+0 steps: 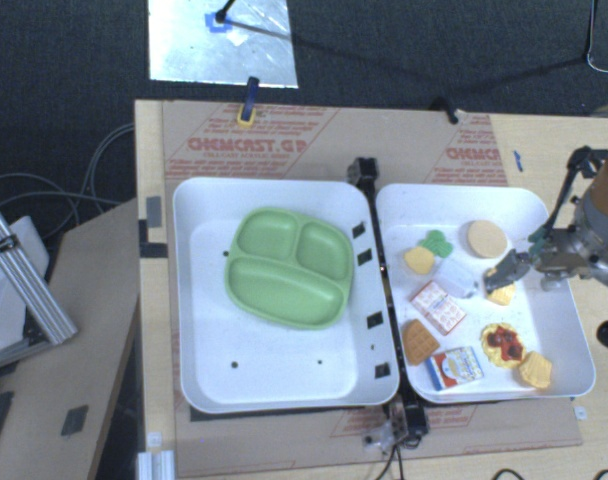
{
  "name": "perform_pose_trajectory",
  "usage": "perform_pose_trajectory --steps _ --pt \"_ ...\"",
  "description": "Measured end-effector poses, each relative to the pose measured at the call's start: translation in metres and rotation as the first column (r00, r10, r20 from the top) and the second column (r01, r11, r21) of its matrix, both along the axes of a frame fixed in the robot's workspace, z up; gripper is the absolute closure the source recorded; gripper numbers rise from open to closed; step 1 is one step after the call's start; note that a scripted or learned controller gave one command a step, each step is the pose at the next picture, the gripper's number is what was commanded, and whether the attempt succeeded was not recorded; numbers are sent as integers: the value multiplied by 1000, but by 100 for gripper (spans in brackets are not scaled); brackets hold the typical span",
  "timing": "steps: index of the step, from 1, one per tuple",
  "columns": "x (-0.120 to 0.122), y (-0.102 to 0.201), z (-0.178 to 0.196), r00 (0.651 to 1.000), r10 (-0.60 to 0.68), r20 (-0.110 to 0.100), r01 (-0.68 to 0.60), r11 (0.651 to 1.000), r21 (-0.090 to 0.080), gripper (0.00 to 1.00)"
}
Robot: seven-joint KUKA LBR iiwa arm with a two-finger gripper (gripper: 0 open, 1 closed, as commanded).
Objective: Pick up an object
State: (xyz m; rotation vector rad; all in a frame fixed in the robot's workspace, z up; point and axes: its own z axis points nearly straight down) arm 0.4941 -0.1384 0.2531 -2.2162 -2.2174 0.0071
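Note:
The right bin [409,208] holds several toy food pieces. My gripper [506,268] reaches in from the right and hangs low over the bin's right middle. Just below it lies a small yellow piece [501,294], touching or nearly touching the gripper; I cannot tell which. A round beige disc [486,238] lies just up and left of the gripper. A yellow piece [419,260] with a green piece [437,241] sits further left. A red and white card [438,307] lies left of the gripper.
Near the right bin's front lie a brown waffle [419,341], a blue and red box [456,366], a small pizza [502,343] and a yellow lump [535,370]. The left bin [204,268] holds a green divided plate [289,266].

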Motion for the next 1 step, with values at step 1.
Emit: perform_pose_trajectory --steps 1 --pt "2 0 4 1000 3 10 -3 1000 -2 0"
